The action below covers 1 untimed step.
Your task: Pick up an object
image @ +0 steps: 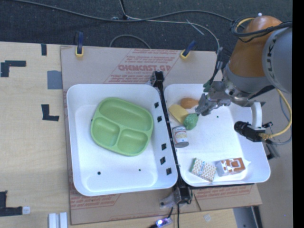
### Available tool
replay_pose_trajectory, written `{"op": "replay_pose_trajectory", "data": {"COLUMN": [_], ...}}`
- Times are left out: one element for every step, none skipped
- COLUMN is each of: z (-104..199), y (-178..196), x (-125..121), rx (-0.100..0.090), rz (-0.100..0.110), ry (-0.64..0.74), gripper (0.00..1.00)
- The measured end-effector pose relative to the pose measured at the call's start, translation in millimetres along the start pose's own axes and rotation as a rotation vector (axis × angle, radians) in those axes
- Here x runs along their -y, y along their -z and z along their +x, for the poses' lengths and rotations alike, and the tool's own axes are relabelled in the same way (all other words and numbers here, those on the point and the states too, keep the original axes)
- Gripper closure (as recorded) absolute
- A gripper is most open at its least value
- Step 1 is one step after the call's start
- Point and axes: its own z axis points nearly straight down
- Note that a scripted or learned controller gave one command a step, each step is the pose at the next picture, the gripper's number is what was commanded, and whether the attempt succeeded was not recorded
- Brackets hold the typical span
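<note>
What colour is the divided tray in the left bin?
The divided tray is light green all over, lying in the left bin, as seen in the camera view.

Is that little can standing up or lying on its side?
Lying on its side: the small can shows its long printed wall, beside the divider in the right bin.

Bare bin floor [213, 137] lies below the gripper [203, 109]; green object [191, 121], yellow block [177, 112] crowd its left

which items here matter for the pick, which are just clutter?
In play: gripper, low in the right bin; green object, yellow block, orange item beside it.
Lying about: small can, two packets, green tray in the left bin.
</note>
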Motion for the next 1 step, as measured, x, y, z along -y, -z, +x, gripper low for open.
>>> {"op": "replay_pose_trajectory", "data": {"z": [61.1], "y": [5.5], "x": [-4.6], "rx": [-0.001], "rz": [-0.002], "ry": [0.002], "gripper": [1.0]}}
